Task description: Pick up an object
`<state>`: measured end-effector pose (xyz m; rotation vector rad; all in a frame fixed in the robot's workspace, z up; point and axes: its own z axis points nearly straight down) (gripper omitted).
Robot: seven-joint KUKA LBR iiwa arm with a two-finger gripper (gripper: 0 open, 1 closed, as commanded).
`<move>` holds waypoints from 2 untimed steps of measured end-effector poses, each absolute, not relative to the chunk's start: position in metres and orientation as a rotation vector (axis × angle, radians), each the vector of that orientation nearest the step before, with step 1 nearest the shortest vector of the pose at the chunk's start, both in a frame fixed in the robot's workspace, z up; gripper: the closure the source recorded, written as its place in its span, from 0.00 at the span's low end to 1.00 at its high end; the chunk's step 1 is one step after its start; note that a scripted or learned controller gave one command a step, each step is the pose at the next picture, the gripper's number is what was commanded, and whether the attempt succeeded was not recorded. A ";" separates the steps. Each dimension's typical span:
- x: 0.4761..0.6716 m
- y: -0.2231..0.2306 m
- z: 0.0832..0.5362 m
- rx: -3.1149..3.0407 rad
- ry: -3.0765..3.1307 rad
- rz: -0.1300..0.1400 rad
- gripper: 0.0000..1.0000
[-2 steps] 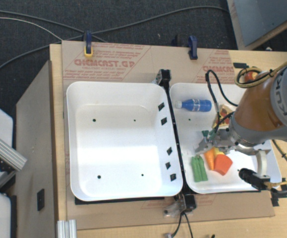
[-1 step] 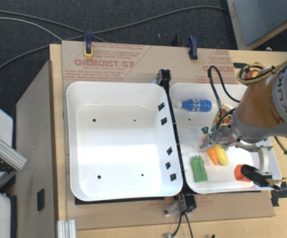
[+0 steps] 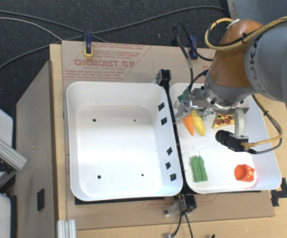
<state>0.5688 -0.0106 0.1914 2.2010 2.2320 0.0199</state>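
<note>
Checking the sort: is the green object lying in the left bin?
No, the green object lies in the right bin, near its front edge beside the divider.

One fixed camera above the bench looks down aslant on the left bin (image 3: pixel 79 133) and right bin (image 3: pixel 267 157).

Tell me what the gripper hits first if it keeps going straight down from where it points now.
Probably the small yellow banana-shaped toy beside the orange carrot-shaped toy in the right white bin; the gripper hangs just above them, though depth is hard to judge.
</note>
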 end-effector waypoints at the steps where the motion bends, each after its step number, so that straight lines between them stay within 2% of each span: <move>1: 0.506 0.008 0.185 2.225 2.230 -0.006 1.00; 2: 0.484 0.085 0.214 2.212 2.233 0.005 1.00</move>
